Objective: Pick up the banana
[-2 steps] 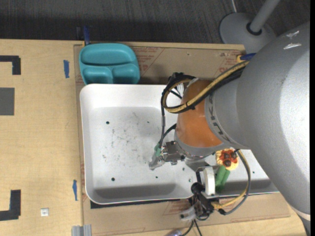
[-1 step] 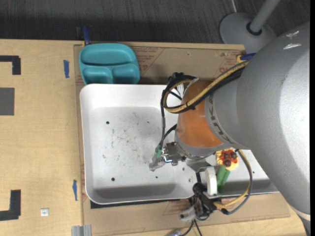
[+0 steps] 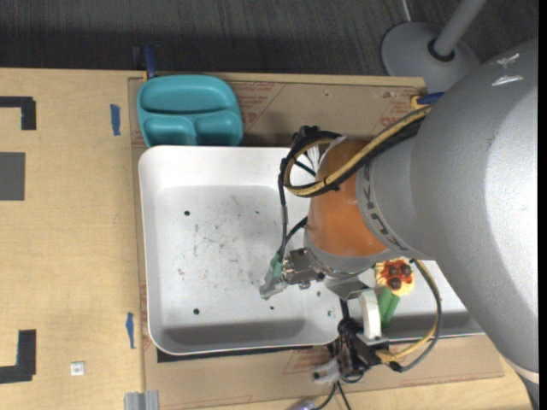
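Camera view: the grey arm hangs low over the white bin [image 3: 171, 229], its claw [image 3: 278, 280] near the floor, whether wide or narrow impossible to tell. The banana's place is unclear, perhaps under the arm. A good grasp likely needs it located first.

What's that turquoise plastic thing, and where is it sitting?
The teal divided tray lies on the bench at the top left of the camera view, just beyond the far rim of the left white bin, well left of the arm's orange band.
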`<control>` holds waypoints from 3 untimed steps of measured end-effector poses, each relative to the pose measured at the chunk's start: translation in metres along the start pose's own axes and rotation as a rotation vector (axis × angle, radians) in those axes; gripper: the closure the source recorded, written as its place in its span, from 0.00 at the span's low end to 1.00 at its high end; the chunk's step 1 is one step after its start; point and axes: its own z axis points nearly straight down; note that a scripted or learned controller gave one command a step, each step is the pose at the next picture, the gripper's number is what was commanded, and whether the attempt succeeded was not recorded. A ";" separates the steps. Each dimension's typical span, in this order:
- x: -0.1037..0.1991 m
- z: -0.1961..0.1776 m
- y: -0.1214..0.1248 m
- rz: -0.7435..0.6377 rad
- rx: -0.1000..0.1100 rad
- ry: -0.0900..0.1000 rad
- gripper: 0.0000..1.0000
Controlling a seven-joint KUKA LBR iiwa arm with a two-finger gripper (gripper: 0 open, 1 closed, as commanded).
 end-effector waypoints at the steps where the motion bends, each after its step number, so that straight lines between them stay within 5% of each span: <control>1: 0.000 0.000 0.000 0.008 -0.002 0.000 0.00; 3: -0.001 0.000 -0.001 -0.038 0.002 -0.001 0.00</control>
